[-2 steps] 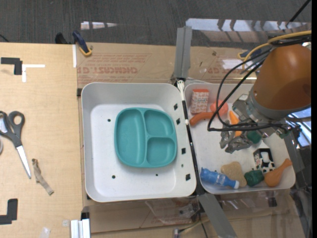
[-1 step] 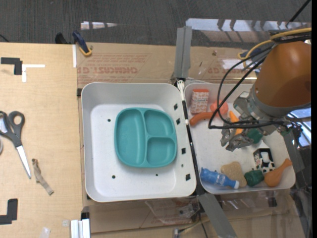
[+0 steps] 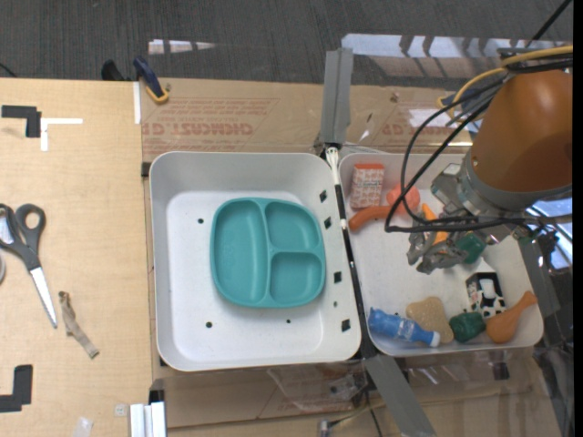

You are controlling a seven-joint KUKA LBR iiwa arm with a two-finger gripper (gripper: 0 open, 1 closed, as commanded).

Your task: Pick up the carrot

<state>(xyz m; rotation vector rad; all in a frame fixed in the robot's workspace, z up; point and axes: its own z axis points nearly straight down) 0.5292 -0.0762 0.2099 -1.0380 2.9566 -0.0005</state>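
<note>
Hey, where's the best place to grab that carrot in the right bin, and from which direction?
Probably the middle of the carrot, coming straight down. It lies flat and near-horizontal on the bin floor, so the fingers should close across its width. The white box sits close behind it and the bin wall is near its left end, so the far finger has little room.

Two bins sit side by side on the tabletop [image 3: 73, 244]. The left bin [image 3: 173, 271] holds a divided tray [image 3: 269, 253]. In the right bin [image 3: 383, 280], a carton [image 3: 368, 184] stands at the back, a bottle [image 3: 401, 329] lies at the front. Scissors [image 3: 29, 253] lie far left.
</note>
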